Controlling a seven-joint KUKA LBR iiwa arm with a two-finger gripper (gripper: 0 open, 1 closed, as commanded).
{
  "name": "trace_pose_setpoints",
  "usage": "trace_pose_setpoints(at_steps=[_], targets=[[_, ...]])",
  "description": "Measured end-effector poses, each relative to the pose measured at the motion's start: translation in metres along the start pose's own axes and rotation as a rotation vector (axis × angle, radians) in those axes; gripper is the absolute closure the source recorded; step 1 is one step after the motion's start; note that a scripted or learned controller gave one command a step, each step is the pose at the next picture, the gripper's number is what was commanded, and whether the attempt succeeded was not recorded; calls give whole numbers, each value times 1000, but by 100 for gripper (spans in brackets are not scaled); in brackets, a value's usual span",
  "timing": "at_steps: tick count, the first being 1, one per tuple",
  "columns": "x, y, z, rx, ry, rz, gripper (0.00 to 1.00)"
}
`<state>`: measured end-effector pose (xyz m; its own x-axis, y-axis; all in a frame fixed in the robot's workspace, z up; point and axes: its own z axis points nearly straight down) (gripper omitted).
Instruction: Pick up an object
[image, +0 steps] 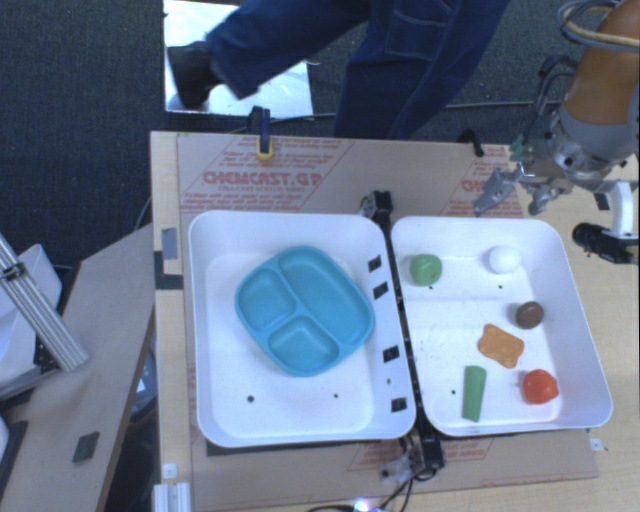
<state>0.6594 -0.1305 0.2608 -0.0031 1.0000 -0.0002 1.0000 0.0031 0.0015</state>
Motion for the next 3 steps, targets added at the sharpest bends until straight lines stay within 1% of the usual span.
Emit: trace_pose_setpoints(at_steps=[1,2,3], targets=[[10,-3,55,3,0,-2,0],[11,-1,97,2,0,-3,0],[18,-2,145,-14,-3,-2,0]])
